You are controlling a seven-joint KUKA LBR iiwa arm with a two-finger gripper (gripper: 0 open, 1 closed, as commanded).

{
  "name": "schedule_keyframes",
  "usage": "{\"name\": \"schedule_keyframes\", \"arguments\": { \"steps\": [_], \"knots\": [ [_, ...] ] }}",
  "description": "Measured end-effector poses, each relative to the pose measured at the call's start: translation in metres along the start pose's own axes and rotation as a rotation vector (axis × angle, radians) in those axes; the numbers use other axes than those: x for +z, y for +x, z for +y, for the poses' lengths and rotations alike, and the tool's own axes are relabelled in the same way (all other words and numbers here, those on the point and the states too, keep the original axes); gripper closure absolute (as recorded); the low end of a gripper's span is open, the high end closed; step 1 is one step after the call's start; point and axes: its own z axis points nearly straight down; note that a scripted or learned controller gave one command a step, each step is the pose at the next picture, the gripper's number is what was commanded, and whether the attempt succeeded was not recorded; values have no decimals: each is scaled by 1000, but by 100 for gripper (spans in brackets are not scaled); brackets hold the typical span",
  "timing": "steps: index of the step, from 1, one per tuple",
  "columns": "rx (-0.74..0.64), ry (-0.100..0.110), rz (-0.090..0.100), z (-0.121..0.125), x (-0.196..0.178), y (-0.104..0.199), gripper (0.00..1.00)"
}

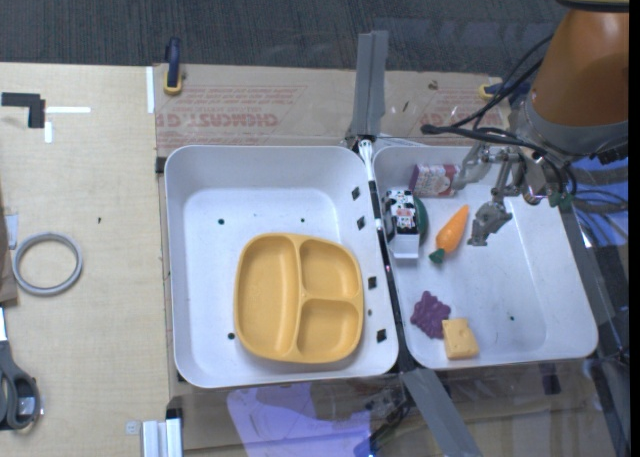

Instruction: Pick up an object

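Observation:
My gripper (481,197) hangs over the back of the right bin (540,295), and its two grey fingers look open with nothing between them. An orange toy carrot (452,229) lies just left of the lower fingertip, apart from it. A pink-and-white packet (433,180) sits at the bin's back wall, left of the upper finger. A small black-and-white carton (402,215) stands against the bin's left wall with something green behind it. Purple grapes (430,313) and a yellow cube (460,338) lie near the front.
The left bin (200,205) holds a yellow divided plate (298,297). A tape roll (45,263) and scissors (15,400) lie on the wooden bench at left. Cables trail from the arm's wrist (585,55) at the top right.

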Motion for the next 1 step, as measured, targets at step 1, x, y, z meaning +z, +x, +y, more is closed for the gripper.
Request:
{"name": "schedule_keyframes", "arguments": {
  "steps": [1],
  "knots": [
    [131,0,0,-60,78,-18,0]
  ]
}}
